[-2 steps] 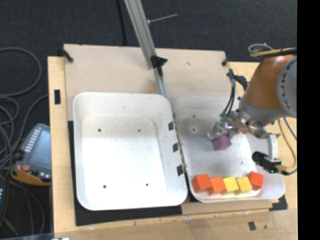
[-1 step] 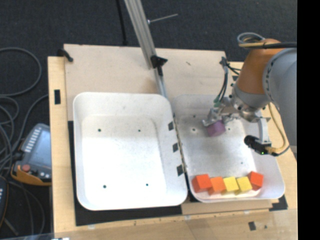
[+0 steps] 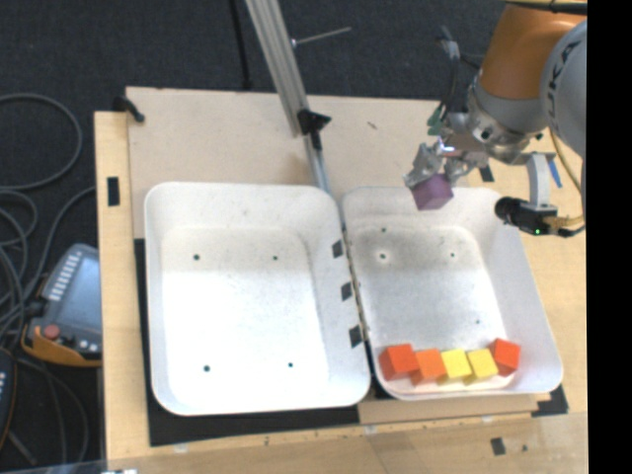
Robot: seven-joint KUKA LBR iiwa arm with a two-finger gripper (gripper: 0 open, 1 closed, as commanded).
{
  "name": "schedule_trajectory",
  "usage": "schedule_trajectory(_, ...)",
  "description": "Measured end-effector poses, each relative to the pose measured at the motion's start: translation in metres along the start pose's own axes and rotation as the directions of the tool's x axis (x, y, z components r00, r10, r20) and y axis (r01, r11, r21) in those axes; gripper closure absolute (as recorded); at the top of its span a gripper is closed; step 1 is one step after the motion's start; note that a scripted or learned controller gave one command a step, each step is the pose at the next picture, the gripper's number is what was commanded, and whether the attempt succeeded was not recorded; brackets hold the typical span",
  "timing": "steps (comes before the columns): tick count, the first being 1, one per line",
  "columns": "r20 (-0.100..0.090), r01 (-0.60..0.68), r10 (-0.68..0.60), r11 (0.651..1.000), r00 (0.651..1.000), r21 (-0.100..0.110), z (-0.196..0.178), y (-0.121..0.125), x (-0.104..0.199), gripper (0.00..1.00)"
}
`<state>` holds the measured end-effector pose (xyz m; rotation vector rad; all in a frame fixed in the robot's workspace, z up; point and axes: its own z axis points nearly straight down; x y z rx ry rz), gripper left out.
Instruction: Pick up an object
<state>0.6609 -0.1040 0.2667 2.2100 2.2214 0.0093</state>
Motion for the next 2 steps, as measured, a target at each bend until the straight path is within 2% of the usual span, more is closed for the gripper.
schedule_trajectory(1,-0.003,0.001,-0.001,1.0,1.0,0.012,0.02,-0.004,0.051,1.0)
schedule_trajectory(2,-0.004,0.004,-0.004,1.0,1.0,0.016,0.071,-0.037,0.131,1.0)
